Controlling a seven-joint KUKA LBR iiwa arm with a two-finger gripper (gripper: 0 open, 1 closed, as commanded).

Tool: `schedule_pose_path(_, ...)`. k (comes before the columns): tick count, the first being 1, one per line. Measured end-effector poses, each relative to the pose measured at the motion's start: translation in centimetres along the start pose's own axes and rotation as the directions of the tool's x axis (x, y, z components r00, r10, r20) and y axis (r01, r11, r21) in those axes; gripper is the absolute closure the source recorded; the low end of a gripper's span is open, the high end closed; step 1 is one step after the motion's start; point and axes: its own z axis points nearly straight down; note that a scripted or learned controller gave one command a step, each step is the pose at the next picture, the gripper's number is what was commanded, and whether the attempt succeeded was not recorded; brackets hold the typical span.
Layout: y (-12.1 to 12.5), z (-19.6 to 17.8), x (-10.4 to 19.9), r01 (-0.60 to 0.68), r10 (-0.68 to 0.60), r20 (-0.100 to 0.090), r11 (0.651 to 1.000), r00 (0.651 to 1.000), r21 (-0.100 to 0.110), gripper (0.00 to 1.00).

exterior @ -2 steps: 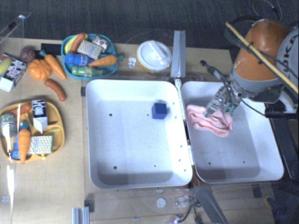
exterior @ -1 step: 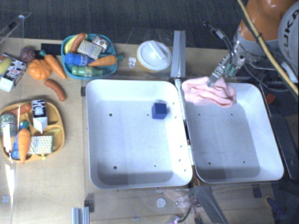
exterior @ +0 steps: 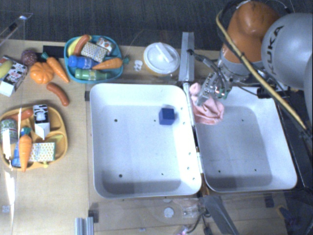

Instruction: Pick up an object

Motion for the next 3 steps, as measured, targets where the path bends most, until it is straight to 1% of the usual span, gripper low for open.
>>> schedule_pose_path(1,-5.6,0.0,-1.3,-0.271,0.271,0.000,0.963,0.963,0.001,1.00)
schedule_pose_path(2,-6.5,-10.3,-2.2,-0.503,0.503,0.003,0.864,0.864,-0.002,1.00)
schedule_pose_path(3,0.5,-7.2,1.1,-0.633,0.633,0.000,0.774,0.774,0.001,1.00)
